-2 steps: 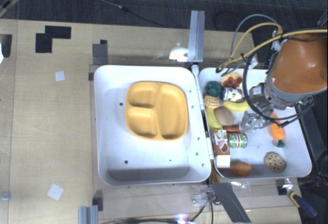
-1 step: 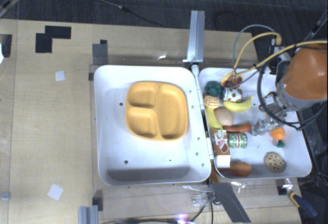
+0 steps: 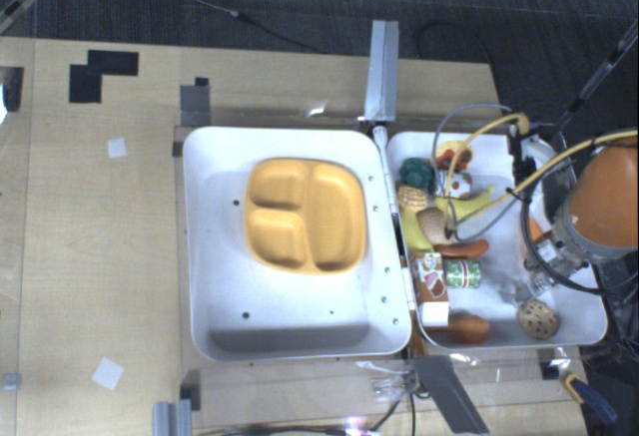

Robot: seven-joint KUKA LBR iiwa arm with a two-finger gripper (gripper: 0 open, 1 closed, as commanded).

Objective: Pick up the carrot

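A small orange piece [image 3: 536, 227], which looks like the carrot, peeks out at the left edge of the arm in the right bin [image 3: 589, 329]; most of it is hidden. The grey arm with its orange band [image 3: 609, 200] hangs over the right half of that bin. My gripper [image 3: 532, 272] reaches down below the wrist, just under the orange piece and above a speckled cookie [image 3: 537, 320]. Cables and the wrist cover its tips.
The right bin's left half is crowded: broccoli [image 3: 416, 172], a banana [image 3: 471, 207], a red sausage [image 3: 464, 248], a green can [image 3: 461, 273], a small carton [image 3: 429, 274] and a brown roll [image 3: 467, 327]. The left bin [image 3: 215, 304] holds a yellow divided plate [image 3: 305, 215].
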